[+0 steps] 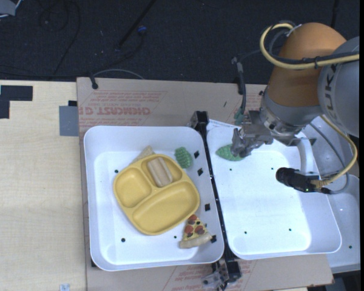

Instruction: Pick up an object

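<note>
My gripper (241, 144) hangs low over the far left corner of the right bin (279, 235). A flat green leafy toy (226, 154) lies on the bin floor right at the gripper's tip, partly covered by it. I cannot make out whether the toy is touched or held. In the left bin (100, 223) a yellow divided plate (164, 208) carries a tan bread-like piece (160, 171) in its upper compartment. A small green toy (183, 157) sits just beyond the plate. A pizza slice toy (195, 232) lies by the plate's near right edge.
A black cylindrical piece (293, 177) on a cable hangs from the arm over the right side of the right bin. The black divider (209, 180) between the bins runs just left of the gripper. Brown cardboard (139, 105) lies under both bins.
</note>
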Action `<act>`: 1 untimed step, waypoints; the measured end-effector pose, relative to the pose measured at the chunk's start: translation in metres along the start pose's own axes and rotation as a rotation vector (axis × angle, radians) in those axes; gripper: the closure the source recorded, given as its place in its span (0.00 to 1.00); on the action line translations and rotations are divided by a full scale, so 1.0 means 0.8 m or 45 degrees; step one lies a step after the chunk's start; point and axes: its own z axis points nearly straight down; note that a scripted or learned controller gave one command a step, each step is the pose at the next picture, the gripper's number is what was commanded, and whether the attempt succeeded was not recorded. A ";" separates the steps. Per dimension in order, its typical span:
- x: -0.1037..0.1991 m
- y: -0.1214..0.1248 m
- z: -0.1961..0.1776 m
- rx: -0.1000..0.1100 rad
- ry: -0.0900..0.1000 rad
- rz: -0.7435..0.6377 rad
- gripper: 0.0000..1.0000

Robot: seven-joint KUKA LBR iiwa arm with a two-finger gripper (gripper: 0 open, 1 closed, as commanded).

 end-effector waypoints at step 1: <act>0.067 -0.017 0.023 0.001 -0.001 0.001 1.00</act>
